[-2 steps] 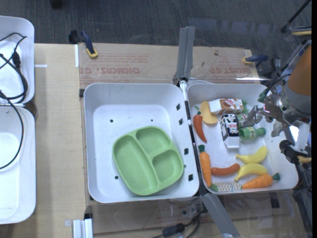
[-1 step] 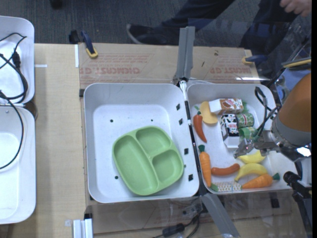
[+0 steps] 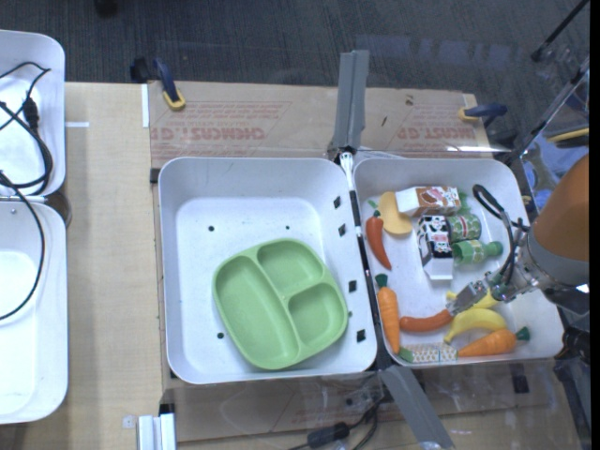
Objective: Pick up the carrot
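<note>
Camera view has the arm reaching in from the right, its gripper (image 3: 489, 291) low over the right bin (image 3: 511, 178), just above a banana (image 3: 476, 322); I cannot tell how it is set. One carrot (image 3: 388, 317) lies left of it against the bin's left wall; another (image 3: 489, 343) lies just below the banana. The left bin (image 3: 178, 279) holds a green divided plate (image 3: 279, 303) on the wooden bench (image 3: 103, 251).

Claw (image 3: 476, 295) hangs over banana (image 3: 478, 321), near carrot (image 3: 388, 317).

Arm (image 3: 570, 223) cut off at right edge
</note>
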Motion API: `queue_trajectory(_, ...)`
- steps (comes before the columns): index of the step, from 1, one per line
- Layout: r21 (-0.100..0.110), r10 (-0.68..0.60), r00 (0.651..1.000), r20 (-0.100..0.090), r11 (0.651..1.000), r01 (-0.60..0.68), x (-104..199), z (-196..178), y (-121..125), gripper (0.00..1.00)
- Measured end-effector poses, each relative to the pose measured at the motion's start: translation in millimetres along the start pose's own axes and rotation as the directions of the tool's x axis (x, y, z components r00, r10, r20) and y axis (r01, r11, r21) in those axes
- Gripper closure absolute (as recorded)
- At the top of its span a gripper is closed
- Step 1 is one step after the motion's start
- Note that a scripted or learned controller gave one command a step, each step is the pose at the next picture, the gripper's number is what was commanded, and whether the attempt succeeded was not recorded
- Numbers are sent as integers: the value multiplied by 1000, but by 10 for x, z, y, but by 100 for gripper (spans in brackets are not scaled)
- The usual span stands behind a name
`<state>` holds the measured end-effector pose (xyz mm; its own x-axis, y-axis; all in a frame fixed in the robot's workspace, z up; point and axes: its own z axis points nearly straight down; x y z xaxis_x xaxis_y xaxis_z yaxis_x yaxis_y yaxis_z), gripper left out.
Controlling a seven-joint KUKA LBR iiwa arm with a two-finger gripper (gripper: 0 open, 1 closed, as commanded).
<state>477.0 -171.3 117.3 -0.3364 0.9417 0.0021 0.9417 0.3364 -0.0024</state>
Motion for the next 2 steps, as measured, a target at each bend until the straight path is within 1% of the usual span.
queue_trajectory(1,-2,-179,984,3,984,179,650,-464,242,0)
queue_trajectory(2,-1,-428,904,2,904,428,361,-378,134,0)
